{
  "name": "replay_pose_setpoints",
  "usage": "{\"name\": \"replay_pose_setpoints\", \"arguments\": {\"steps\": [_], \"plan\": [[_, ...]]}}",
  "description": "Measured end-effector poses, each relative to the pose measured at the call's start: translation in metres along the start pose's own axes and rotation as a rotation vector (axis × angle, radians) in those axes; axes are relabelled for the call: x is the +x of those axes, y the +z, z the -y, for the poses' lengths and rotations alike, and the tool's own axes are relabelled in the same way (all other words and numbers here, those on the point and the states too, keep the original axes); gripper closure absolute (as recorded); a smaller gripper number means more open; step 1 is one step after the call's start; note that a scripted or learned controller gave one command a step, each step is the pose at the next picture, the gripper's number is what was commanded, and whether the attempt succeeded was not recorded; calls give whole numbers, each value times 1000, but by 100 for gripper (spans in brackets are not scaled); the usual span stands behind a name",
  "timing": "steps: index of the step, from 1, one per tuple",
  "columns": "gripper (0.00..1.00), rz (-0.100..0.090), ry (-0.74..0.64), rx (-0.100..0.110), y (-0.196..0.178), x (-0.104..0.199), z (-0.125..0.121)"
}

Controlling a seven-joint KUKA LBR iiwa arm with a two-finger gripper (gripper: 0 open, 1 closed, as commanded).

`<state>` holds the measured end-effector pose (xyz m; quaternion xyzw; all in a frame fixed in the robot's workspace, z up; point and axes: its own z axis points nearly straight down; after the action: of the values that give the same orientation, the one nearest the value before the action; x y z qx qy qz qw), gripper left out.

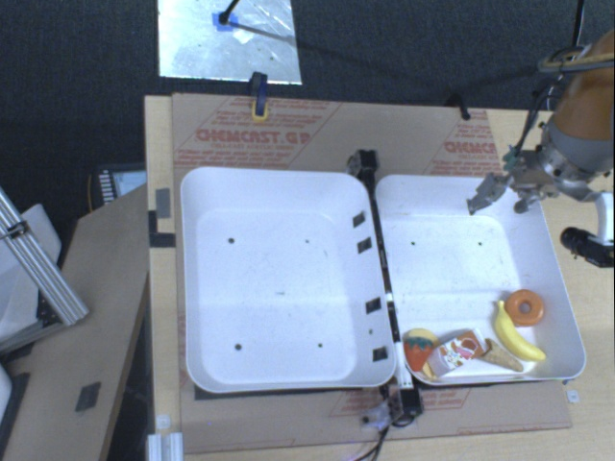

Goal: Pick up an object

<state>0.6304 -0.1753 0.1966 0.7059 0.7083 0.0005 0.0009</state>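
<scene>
arm (584,113) cut off at right edge, claw (504,195) blurred (grip unclear)

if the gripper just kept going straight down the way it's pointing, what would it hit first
Most likely bare floor of the right bin, near its back edge. The gripper sits far from the banana, though depth is uncertain.

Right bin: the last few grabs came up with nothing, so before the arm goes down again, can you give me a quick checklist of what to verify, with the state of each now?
1. Objects available in the right bin: ok. A banana, an orange ring-shaped toy, a small packet and a round orange-red item lie there.
2. Objects spread out for a clean grasp: not ok. They crowd the near edge and corner, some touching.
3. Gripper above a target: not ok. It hangs over the bin's far edge, away from the pile.
4. Gripper free of any object: ok.
5. Fingers open or shut: cannot tell.
</scene>
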Motion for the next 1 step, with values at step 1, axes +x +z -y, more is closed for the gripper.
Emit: {"name": "replay_pose_setpoints", "arguments": {"steps": [1], "plan": [[0,-3,-11,-9,-104,97,32]]}}
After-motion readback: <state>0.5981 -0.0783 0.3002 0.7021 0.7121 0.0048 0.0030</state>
